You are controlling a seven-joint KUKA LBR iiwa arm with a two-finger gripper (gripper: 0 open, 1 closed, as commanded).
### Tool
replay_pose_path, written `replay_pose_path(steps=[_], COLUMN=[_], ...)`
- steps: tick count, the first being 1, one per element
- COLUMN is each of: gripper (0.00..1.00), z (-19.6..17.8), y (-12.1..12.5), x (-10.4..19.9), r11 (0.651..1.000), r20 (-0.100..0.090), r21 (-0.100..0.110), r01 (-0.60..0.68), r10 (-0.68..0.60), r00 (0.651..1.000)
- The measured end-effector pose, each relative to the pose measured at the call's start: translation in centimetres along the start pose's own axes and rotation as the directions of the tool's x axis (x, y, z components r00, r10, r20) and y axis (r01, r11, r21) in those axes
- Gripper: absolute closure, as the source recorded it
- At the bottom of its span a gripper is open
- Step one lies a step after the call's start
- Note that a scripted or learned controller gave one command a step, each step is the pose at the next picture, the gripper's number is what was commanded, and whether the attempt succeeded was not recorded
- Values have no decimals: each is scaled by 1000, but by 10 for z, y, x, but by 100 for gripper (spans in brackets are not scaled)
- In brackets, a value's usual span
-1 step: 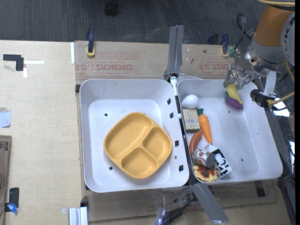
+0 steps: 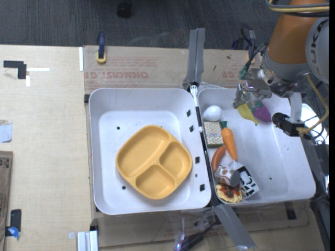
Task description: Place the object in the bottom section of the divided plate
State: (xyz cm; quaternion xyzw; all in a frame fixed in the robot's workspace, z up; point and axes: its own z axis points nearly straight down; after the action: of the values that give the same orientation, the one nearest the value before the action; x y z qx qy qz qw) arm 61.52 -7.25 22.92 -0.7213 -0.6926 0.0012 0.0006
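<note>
Legible markings in the scene.
Red print, upside down, on the cardboard sheet [image 2: 137, 67] above the left bin appears to read "CHEMCOL"; nothing else is readable.

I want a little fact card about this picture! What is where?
plate: yellow plastic divided plate, three sections, nothing in them, in the left white bin
tool: grey two-finger tool over the right white bin
near tool: yellow and purple toy pieces
along right bin's left side: white egg, orange toy carrot, cracker box
</note>
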Motion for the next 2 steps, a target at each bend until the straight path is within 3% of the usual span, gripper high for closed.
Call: replay_pose_path(steps=[1, 2], gripper=[100, 100], z=[-24, 2], y=[-8, -53], x=[63, 143], r11=[999, 997], r20=[1, 1], r21=[-1, 1], r01=[41, 75], r10=[-41, -75], r00=[999, 997])
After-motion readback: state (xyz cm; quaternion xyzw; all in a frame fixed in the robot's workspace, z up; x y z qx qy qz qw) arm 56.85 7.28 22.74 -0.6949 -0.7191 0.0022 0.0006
